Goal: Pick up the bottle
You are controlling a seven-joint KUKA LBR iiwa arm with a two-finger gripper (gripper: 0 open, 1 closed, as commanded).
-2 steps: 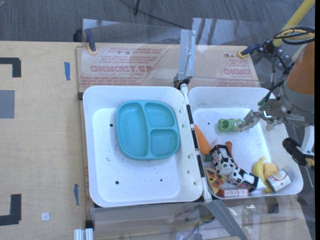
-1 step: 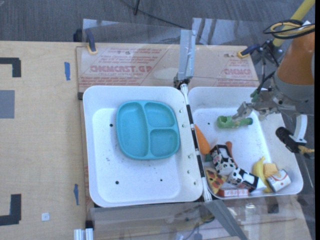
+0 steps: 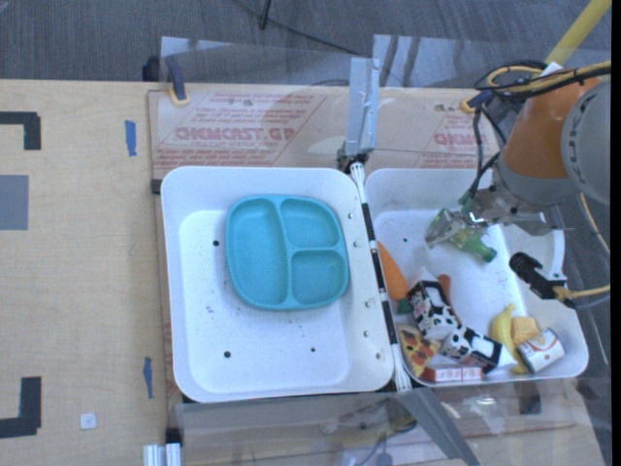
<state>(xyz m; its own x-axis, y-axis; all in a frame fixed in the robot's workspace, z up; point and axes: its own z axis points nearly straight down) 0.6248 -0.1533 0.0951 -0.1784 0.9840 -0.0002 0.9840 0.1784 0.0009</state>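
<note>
Where the right bin [image 3: 572,357] lies, tool [image 3: 448,229] spread beside green bottle [image 3: 477,247].

The arm [image 3: 582,134] is rounded and grey, with a wide orange band [image 3: 539,134] above the wrist. Black cables [image 3: 495,90] loop beside the band, and one thin cable runs down toward the wrist. The gripper [image 3: 448,229] is small, made of pale grey metal.
</note>
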